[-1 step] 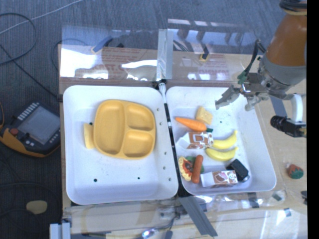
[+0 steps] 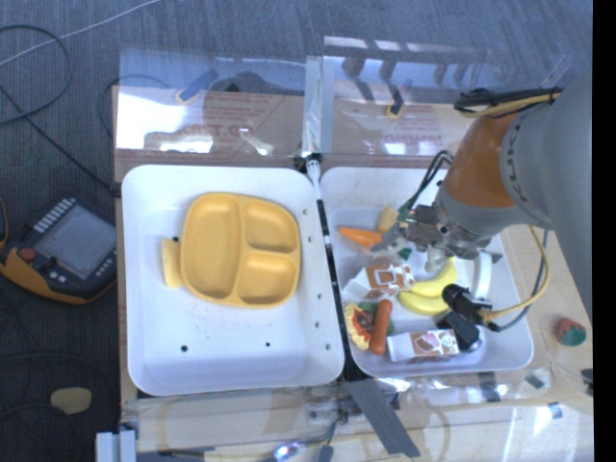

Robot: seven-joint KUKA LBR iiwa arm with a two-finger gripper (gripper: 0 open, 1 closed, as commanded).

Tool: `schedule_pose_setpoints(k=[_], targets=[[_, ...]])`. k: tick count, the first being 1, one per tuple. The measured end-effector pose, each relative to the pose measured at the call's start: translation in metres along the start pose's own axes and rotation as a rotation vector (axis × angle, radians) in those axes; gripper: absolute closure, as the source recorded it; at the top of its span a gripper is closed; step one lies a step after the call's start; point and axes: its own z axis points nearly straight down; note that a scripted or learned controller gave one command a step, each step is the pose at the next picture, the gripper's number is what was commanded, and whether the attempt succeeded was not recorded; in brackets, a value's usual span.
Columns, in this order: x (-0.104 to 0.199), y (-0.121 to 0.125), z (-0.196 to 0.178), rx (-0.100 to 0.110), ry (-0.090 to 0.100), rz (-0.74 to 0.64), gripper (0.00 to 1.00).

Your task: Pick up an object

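On the floor at the far left lies a control pendant (image 2: 72, 248) with its cable, well apart from the bench (image 2: 144, 114). The left bin (image 2: 144, 354) holds a yellow divided plate (image 2: 241, 248), lying flat, with a small pale yellow piece (image 2: 170, 263) touching its left rim. The right bin (image 2: 510, 349) is crowded: an orange carrot (image 2: 360, 237) near the top left, a small white carton (image 2: 388, 278) with an orange print, a banana (image 2: 428, 296) just beside it, a red sausage-like toy (image 2: 381, 325) with a round colourful piece (image 2: 360, 323), and a white tube (image 2: 423, 346) along the near wall. The gripper (image 2: 423, 243) hangs low over the middle of this bin, above the carton and the banana; whether the fingers are open or shut I cannot tell, and nothing is seen held. The banana looks the best candidate, I think: probably light, stiff plastic, a little slippery and curved, so it should be taken across its thick middle, not at the ends.
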Motion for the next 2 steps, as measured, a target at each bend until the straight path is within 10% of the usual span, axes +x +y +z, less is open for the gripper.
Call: schedule_pose_setpoints(k=[1,2], targets=[[0.017,0.006,0.02,-0.011,0.0,0.057,0.0],[0.003,-0.064,0.019,-0.019,0.001,0.052,0.0]])
